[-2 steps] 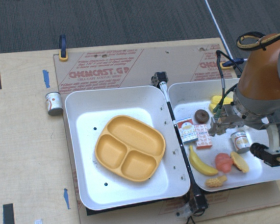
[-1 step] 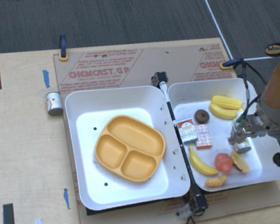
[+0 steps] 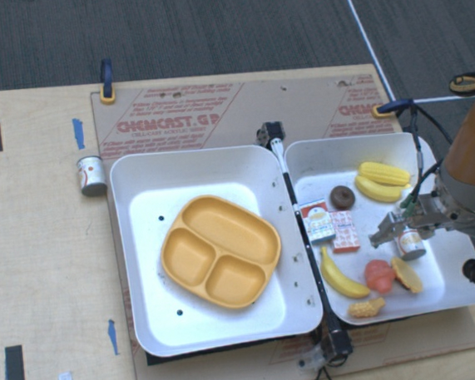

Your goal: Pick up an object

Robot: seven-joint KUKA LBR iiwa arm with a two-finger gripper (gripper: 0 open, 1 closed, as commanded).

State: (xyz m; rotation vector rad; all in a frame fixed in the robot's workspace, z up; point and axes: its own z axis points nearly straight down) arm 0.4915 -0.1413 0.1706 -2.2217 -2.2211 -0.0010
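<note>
White plastic bins sit side by side on the bench. The left bin (image 3: pixel 133 237) has an orange divided plate (image 3: pixel 220 250) in it, w/ three compartments, nothing on it. The right bin (image 3: pixel 456 289) has all the small things: a yellow banana bunch (image 3: pixel 382 180) near the far side, a dark brown round piece (image 3: pixel 342 197), two small cartons (image 3: pixel 330 226) by the divider, a single banana (image 3: pixel 339 274), a red round fruit (image 3: pixel 379 275), an orange-yellow slice (image 3: pixel 407 276) touching it, and a small peanut-like piece (image 3: pixel 366 306) at the near rim.

The arm comes in from the right, and the gripper (image 3: pixel 402 229) hangs over the right part of that bin, approx. above a small pale cylinder thing (image 3: pixel 410 246), maybe a little can. It is just beside the red fruit and the slice.

About the fingers: they look a bit apart, w/ nothing clearly between them, but the metal parts overlap from this angle, so I cannot tell for sure.

I judge the step is the approach, i.e. lining up over a target before the grasp; nothing is lifted yet. Next move calls for going straight down so the fingers pass on both sides of the can, then closing. The neighbours are close, so a small offset could push the fruit or slice instead.
</note>
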